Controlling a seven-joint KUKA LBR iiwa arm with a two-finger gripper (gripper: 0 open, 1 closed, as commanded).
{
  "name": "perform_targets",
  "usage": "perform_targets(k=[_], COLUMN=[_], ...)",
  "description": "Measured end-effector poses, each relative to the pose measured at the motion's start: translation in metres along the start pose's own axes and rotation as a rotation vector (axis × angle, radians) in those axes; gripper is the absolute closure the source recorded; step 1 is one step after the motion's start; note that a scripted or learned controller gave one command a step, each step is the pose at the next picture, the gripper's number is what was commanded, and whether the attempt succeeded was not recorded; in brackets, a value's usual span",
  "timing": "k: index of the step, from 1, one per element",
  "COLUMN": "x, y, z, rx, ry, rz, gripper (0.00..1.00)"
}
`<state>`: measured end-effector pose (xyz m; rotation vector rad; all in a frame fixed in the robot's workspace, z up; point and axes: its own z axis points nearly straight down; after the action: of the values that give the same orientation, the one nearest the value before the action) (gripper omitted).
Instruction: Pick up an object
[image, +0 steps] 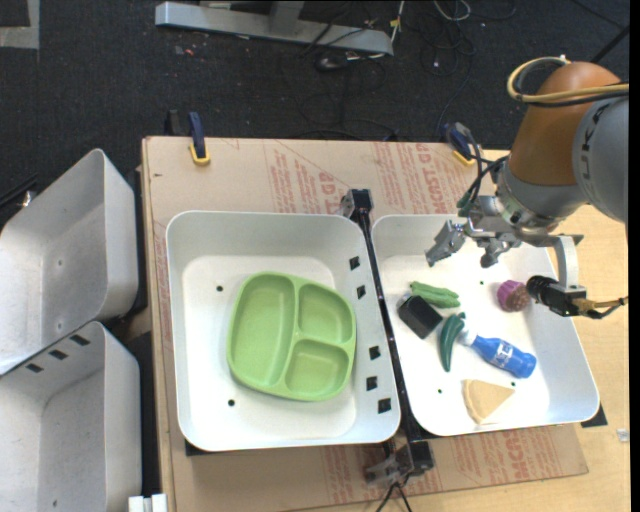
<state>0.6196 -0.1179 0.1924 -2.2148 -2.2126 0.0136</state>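
My gripper hangs open over the back of the right bin, with nothing between its fingers. Just below it lies a green pod. A black block rests beside that, and a second green pod sits a little nearer the front. Right of the gripper is a purple round thing. A blue bottle lies on its side in the middle of the bin. Near the front rests a tan wedge.
The left bin holds a green divided plate. Two more white bins stand off the bench at the far left. A clamp sits where the two bins meet at the back.
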Motion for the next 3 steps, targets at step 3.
perform_targets(k=[3], x=[0.004], y=[0.017], z=[0.092], rx=[-0.011], ry=[-0.002], rz=[-0.004], gripper=[0.00])
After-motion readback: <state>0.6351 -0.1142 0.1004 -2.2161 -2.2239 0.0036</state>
